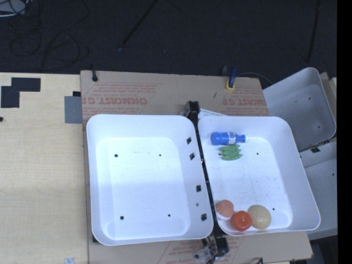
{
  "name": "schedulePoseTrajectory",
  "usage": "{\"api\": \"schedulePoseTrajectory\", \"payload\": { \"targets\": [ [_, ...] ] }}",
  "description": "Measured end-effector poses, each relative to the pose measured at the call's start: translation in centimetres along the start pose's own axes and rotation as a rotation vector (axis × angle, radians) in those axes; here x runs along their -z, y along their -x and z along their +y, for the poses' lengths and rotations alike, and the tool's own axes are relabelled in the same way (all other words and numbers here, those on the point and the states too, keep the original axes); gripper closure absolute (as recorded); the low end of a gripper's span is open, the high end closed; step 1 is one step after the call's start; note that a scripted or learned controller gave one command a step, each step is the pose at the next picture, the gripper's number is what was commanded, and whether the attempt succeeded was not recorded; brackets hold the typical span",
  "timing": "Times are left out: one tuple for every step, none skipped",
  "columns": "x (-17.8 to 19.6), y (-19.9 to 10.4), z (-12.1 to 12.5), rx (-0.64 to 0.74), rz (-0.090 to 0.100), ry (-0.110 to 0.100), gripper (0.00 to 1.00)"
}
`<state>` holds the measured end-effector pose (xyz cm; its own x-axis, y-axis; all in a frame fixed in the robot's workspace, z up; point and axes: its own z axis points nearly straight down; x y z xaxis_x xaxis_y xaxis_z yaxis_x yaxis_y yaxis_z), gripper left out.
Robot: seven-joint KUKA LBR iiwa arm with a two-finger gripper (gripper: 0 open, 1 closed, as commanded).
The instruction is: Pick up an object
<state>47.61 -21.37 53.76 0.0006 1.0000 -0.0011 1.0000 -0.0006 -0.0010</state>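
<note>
**Five small things lie in the right bin**

How the jaws stand cannot be told from this view.

All the objects to pick from lie in the right bin (264, 180). At its far end a blue bottle (227, 138) lies on its side, with its white cap pointing right. Just nearer the camera, almost touching the bottle, is a small green leafy piece (231, 153). The middle of this bin's floor is bare white with a few dark specks.

Three round things cluster in the bin's near left corner. A pale pink ball (224, 207) lies close to the dividing wall. A red ball (241, 220) is just beside it against the near rim. A tan ball (259, 216) touches the red one on its right.

The left bin (137, 175) stands side by side with the right one, and a row of small black clips (198, 188) runs along the seam between them. Both bins rest on a sheet of cardboard (143, 95) with red print. The cardboard lies on a light wooden bench (38, 164). A white panel (300, 103) leans at the right, beyond the right bin.
</note>
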Motion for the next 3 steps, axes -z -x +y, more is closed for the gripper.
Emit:
{"api": "schedulePoseTrajectory", "payload": {
  "targets": [
    [0.98, -0.06, 0.08, 0.003, 0.001, -0.001, 1.00],
    [0.93, -0.07, 0.08, 0.003, 0.001, -0.002, 0.00],
    [1.93, -0.07, 0.15, 0.006, 0.000, -0.003, 1.00]
  ]
}}
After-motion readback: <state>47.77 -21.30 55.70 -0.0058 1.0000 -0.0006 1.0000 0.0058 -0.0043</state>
